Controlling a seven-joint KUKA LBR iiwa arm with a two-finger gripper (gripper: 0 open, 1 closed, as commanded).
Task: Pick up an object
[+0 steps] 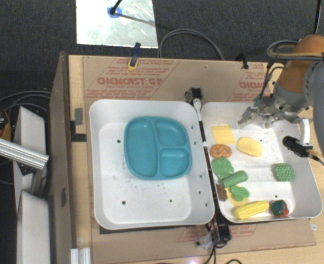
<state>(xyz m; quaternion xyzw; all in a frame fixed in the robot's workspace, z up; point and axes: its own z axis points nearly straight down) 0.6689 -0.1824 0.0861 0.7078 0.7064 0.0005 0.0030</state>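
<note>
**Arm above the far edge of the right bin, toy food below it**

On the left, the left bin (104, 164) holds 1 blue divided plate (157, 148) with 3 compartments, lying flat near the middle of the bin. Nothing rests on the plate.

The right bin (310, 199) sits just beside it, the 2 rims touching along the middle. Along its left side, from far to near, lie a flat yellow cheese slice (223, 133), a brown pretzel (220, 150), a green leafy piece (222, 166), a green pickle (234, 178) and a smaller green piece (240, 192) just below it. A yellow lemon (250, 146) lies right of the cheese slice and pretzel, apart from both. At the near edge a yellow corn cob (252, 209) lies on its side, with a red strawberry (280, 208) touching its right end. A round green bumpy ball (284, 172) sits alone toward the right wall.

The arm (316, 76) comes in from the right, and its gripper (264, 115) hangs over the far part of the right bin, above and to the right of the lemon and the cheese slice. Whether it is open or closed I cannot tell, and no object shows in its grasp.
</note>
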